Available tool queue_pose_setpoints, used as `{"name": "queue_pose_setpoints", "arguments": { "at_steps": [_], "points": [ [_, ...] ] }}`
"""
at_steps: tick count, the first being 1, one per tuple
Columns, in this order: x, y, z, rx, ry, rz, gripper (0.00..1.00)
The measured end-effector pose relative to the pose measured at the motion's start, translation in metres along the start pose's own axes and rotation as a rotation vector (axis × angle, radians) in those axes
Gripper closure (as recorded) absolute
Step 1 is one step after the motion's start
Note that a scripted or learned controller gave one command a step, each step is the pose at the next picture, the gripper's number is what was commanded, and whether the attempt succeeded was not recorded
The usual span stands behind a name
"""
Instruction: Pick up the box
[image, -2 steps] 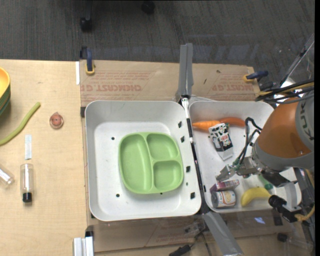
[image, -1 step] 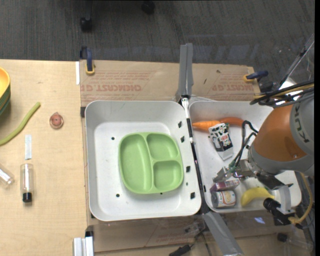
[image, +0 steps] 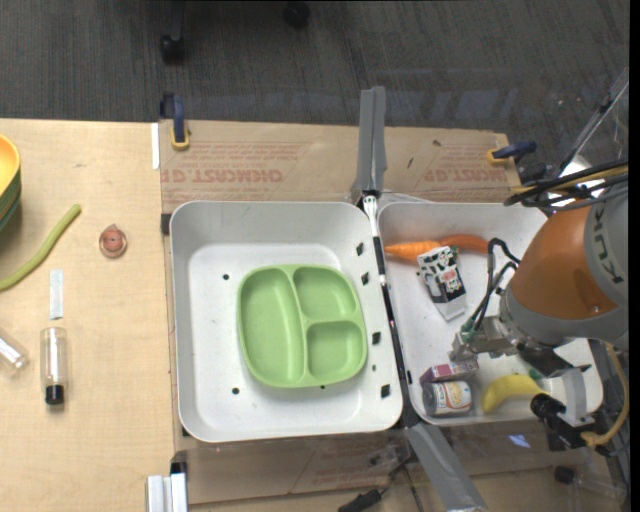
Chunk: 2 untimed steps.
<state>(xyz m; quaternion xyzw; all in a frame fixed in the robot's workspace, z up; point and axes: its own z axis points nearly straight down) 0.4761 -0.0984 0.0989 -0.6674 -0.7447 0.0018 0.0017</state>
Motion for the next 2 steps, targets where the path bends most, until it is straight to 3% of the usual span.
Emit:
{"name": "queue_pose_setpoints", "arguments": {
  "at_steps": [1, 2],
  "points": [
    [0.0000, 0.0000, 0.0000, 0.000, 0.000, 0.000, 0.00],
    [-0.0004, 0.0076, 0.0086, -0.002, 0.000, -0.002, 0.00]
  ]
}}
